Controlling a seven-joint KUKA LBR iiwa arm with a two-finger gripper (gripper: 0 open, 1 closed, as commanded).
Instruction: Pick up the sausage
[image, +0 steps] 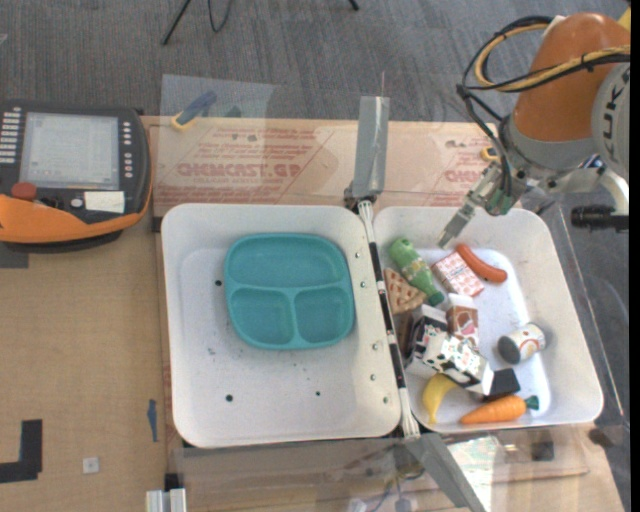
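The sausage (482, 262) is found lying in the right bin (560, 300), near its far edge, beside a small pink carton (458, 274). It has not been lifted. The tool (455, 231) is positioned just above its near end; whether it is open cannot be told. Grasping and lifting remain outstanding.

Bare bin floor lies right of the sausage (482, 263); the pink box (456, 273) touches its left, toys crowd farther left and below.
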